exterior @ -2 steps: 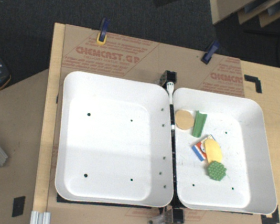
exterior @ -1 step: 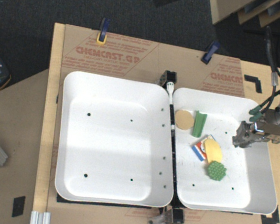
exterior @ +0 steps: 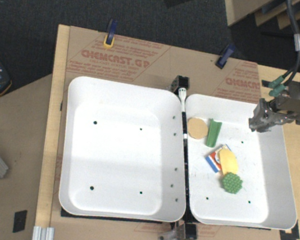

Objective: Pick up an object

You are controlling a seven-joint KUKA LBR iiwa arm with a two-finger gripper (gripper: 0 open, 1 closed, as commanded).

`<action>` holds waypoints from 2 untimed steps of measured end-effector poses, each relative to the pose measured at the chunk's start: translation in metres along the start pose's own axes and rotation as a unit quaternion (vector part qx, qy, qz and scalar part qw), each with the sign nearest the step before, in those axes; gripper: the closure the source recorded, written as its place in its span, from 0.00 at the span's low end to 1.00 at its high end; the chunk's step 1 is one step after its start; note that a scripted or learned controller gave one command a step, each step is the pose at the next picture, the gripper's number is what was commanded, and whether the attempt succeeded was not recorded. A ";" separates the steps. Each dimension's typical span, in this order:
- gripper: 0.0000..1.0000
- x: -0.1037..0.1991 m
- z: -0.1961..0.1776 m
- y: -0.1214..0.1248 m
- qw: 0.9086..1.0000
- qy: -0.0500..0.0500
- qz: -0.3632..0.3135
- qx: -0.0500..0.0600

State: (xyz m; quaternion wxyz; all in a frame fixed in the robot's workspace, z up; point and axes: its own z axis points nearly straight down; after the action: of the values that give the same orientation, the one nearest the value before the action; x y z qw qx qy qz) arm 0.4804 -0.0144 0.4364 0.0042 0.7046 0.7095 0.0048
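The right bin (exterior: 279,166) holds a tan round disc (exterior: 197,128), a green upright block (exterior: 213,133), a yellow piece (exterior: 228,161) lying on a red, white and blue item (exterior: 212,162), and a green knobbly ball (exterior: 232,184). My gripper (exterior: 259,123) hangs above the back right part of that bin, to the right of the green block and apart from every object. Nothing shows between its fingertips.
The left bin (exterior: 86,94) lies beside the right one, joined by a black clamp (exterior: 179,85) at the back. Blue clips (exterior: 111,34) hold the cardboard sheet. The arm's body and cables fill the upper right corner.
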 end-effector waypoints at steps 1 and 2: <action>1.00 0.043 0.110 -0.003 1.000 0.000 0.001 0.013; 1.00 0.063 0.056 0.016 1.000 0.000 0.002 0.003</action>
State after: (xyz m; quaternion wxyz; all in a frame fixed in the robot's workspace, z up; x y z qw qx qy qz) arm 0.4963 0.0491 0.3807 0.0019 0.7062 0.7080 0.0022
